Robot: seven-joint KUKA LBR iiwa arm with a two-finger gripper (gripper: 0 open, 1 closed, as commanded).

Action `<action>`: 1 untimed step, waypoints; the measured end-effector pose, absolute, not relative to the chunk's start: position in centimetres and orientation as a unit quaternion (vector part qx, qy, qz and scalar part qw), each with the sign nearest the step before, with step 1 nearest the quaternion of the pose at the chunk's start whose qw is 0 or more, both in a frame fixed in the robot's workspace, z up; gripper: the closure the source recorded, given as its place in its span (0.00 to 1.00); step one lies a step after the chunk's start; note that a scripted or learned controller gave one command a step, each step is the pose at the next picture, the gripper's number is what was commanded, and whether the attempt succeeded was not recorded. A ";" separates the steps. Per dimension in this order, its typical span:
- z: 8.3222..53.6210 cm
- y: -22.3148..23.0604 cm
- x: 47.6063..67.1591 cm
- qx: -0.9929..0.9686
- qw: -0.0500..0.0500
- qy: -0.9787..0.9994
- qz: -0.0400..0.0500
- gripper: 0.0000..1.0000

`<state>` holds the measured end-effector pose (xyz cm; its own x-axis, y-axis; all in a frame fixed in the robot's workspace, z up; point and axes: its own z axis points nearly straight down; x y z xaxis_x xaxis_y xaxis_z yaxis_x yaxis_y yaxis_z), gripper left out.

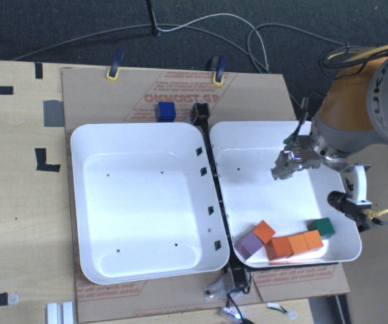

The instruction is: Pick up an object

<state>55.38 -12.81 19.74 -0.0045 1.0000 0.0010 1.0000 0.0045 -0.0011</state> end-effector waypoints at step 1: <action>20.9 -7.7 54.6 -0.705 0.000 -0.709 -0.001 1.00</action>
